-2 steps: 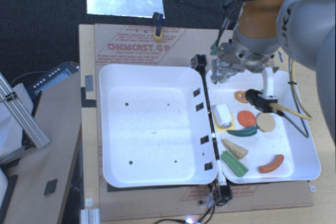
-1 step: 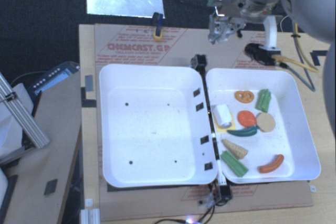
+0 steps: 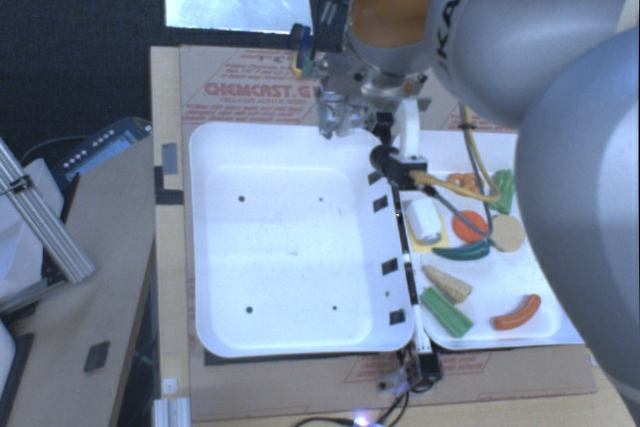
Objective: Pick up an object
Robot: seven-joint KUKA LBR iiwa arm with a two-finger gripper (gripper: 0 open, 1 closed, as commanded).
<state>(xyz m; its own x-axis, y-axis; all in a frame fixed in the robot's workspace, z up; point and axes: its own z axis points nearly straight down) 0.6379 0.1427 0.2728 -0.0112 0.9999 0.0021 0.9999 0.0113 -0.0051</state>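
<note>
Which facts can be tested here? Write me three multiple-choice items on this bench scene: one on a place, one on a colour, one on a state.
1. Where do the toy foods lie?
A. In the right bin
B. In the left bin
C. On the cardboard in front of the bins

2. What colour is the sausage-shaped piece near the right bin's front corner?
A. Blue
B. Orange-red
C. White

3. How does the gripper stand relative to the bins?
A. Resting flat on the left bin's floor
B. Pressed onto the sausage-shaped piece
C. Near the far rim, by the divide between the bins

Answers:
1. A, since the green block, the corn piece and the rest sit in the right bin, not the left bin.
2. B, as the sausage-shaped piece shows orange-red.
3. C, as the gripper hangs at the far rim.
</note>
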